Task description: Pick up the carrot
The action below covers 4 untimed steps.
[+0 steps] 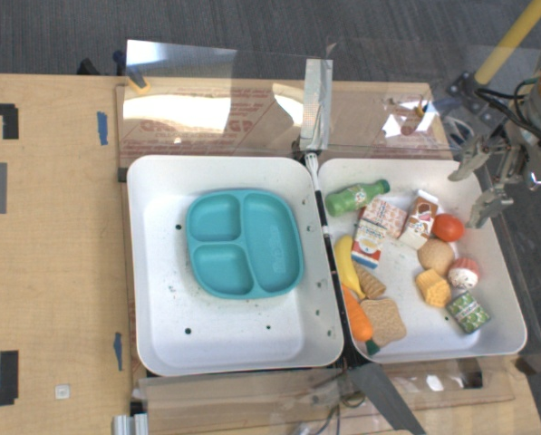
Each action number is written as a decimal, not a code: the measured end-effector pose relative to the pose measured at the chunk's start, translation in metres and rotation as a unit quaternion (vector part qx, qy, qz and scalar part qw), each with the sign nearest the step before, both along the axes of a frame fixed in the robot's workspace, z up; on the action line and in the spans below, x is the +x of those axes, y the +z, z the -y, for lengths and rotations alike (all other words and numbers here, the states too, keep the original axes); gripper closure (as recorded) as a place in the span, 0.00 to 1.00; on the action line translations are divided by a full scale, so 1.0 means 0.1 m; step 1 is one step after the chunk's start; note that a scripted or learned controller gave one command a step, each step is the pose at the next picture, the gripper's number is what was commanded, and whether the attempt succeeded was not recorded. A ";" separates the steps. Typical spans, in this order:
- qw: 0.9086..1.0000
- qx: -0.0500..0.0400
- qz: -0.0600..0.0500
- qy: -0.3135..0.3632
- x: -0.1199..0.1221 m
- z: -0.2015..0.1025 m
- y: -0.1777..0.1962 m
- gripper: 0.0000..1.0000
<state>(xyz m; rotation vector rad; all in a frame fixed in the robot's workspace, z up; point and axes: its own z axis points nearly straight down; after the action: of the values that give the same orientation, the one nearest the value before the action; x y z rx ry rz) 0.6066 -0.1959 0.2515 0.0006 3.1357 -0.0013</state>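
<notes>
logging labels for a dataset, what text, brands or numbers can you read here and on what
No text reads clearly enough to quote.
Clear plastic sheet behind the bins: faint reddish print, too blurred.
Small red-and-white carton: print, too small.
Blue-and-white carton: print, too small.
Brown-and-white carton: print, too small.
Green plastic bottle: label unreadable.
Green packet: unreadable.

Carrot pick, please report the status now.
Gripper above right bin's far right edge, away from target. Carrot untouched at left wall, between banana and crackers.
</notes>
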 end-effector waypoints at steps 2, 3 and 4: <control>1.000 0.000 0.002 0.005 -0.74 -0.53 -1.56 0.00; 1.000 -0.001 0.005 0.006 -0.72 -0.54 -1.46 1.00; 0.991 -0.003 0.003 0.137 -1.08 -0.09 0.10 1.00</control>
<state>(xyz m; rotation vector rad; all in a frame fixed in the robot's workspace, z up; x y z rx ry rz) 0.4984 -0.1873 0.2613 -0.4285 3.0998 -0.0098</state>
